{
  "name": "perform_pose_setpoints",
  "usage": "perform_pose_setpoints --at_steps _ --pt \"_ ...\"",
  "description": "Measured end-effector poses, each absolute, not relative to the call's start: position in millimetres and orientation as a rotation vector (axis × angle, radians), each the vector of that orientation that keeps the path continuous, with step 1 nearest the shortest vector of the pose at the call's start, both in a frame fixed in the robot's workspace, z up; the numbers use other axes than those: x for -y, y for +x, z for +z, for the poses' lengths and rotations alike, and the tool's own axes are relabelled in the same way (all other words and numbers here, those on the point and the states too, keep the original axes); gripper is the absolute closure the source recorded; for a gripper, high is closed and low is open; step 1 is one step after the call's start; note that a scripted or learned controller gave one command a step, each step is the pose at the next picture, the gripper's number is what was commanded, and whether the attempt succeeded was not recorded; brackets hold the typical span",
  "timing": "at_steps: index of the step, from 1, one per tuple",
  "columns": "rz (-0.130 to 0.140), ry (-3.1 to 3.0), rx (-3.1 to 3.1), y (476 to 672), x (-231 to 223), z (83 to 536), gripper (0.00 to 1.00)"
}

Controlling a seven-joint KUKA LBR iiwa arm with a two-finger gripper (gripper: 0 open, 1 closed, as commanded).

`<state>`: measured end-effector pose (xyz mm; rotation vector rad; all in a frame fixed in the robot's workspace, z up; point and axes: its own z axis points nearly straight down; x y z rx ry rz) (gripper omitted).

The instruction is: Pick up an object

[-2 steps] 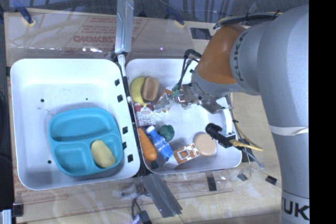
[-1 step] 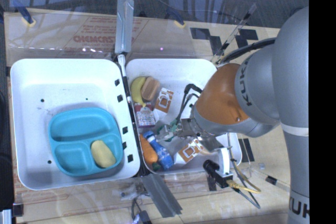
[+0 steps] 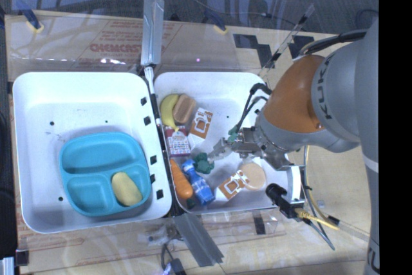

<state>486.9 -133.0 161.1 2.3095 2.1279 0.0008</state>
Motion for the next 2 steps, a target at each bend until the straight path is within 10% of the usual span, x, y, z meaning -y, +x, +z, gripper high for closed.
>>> perform_pose_setpoints --at_steps 2 --pt "0.006 1.954 -2.434 482.0 99.7 98.9 0.00"
